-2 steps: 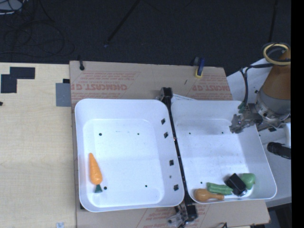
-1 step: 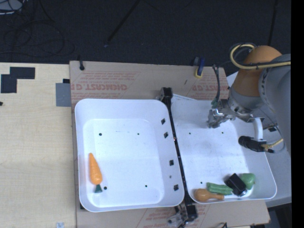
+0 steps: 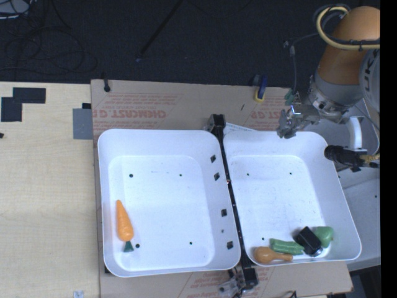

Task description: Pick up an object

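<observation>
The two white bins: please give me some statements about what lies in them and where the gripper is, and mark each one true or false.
1. A toy carrot lies in the left bin, near its front left corner. True.
2. The gripper is lowered onto the carrot. False: it is above the far edge of the right bin, away from the carrot.
3. A black object lies in the right bin, close to its front edge. True.
4. The orange pear-shaped item is in the left bin. False: it is in the right bin, beside the green items.
5. The green items sit at the far edge of the right bin. False: they are at its front edge.
</observation>
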Controlling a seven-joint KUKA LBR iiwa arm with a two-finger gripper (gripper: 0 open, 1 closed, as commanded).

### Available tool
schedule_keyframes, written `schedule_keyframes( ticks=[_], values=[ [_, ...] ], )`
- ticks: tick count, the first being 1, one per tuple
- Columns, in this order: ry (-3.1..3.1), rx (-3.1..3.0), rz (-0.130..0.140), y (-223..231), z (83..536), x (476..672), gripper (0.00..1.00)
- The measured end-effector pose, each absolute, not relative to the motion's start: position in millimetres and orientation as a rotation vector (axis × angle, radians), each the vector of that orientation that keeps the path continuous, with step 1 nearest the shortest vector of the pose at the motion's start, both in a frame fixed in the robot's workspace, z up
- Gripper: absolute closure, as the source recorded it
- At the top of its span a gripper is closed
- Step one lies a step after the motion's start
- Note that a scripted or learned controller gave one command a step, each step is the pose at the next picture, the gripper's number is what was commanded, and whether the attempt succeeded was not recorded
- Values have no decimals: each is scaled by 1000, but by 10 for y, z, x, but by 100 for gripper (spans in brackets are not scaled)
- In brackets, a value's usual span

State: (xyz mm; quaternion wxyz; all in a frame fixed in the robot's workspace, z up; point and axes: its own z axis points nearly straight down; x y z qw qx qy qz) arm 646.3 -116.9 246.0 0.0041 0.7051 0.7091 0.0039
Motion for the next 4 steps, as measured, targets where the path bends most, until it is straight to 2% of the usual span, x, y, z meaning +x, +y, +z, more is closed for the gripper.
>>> schedule_keyframes(
  ticks=[1, 2, 3, 4],
  values=[
    [2218, 2224, -2, -1499, 2712, 6205, 100],
    [2220, 2227, -5, -1741, 2681, 5844, 100],
    [2218, 2226, -4, -2160, 2785, 5562, 100],
    [2229, 2220, -4, -2119, 2169, 5908, 100]
  ],
)
